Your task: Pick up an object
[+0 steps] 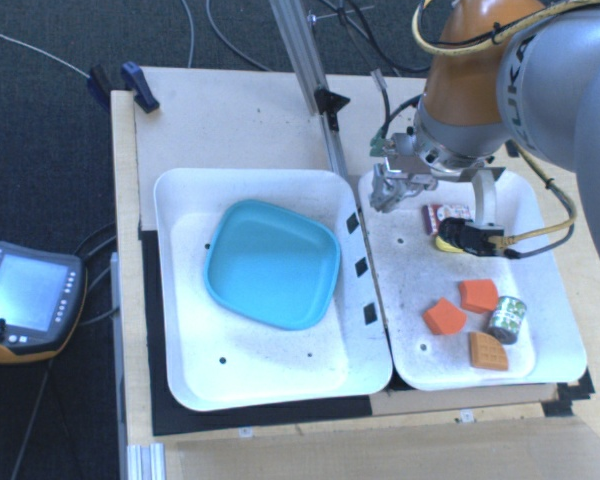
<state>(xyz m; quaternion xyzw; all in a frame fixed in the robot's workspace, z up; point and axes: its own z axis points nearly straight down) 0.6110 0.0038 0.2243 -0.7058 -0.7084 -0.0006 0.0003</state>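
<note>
Orange foam-like blocks (445,317) lie in the right bin (555,308), below the gripper (385,196).
Probably light, squashy; pinch flat sides. Whether its grasp is spread or pressed together, I cannot tell.

A turquoise plate (272,263) lies in a white bin (180,208). Orange blocks (445,317) and a green-and-silver can (507,319) sit in another white bin (540,208).

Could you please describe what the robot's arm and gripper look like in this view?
The arm is smooth rounded grey with an orange band above the wrist. A yellow cable loops over the band. The gripper is small, metallic grey.
</note>
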